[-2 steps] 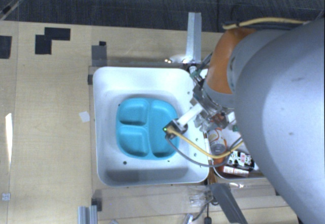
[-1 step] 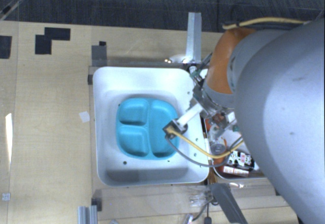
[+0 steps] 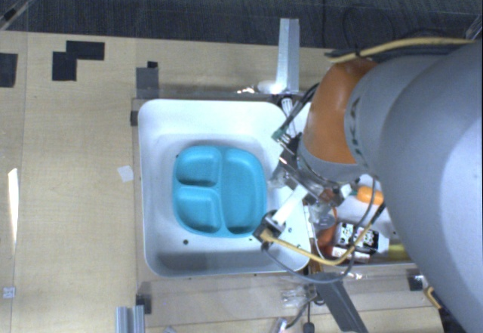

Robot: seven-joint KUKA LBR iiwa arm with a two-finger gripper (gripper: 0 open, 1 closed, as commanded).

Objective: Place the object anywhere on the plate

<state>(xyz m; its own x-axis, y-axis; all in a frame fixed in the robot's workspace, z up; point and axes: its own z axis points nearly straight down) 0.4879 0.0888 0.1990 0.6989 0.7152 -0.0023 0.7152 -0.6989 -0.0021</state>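
Gripper (image 3: 320, 223) sits below the wrist, w/ cables across it; we cannot tell its grip state. Small orange object (image 3: 367, 194) lies just beside it, right of the bin (image 3: 151, 173) holding the blue plate (image 3: 219, 189), i.e. apart from the plate.

Blue plate (image 3: 219, 189) open from above in left bin (image 3: 158, 248), arm (image 3: 407, 150) crowding right bin

Pale tan wooden bench (image 3: 68, 195) with black square markings near the far left edge – carrying two shallow white plastic bins side by side. Left white bin (image 3: 155, 173) holding a blue sectioned plate (image 3: 219, 189); right white bin (image 3: 381, 229) largely hidden beneath the grey arm
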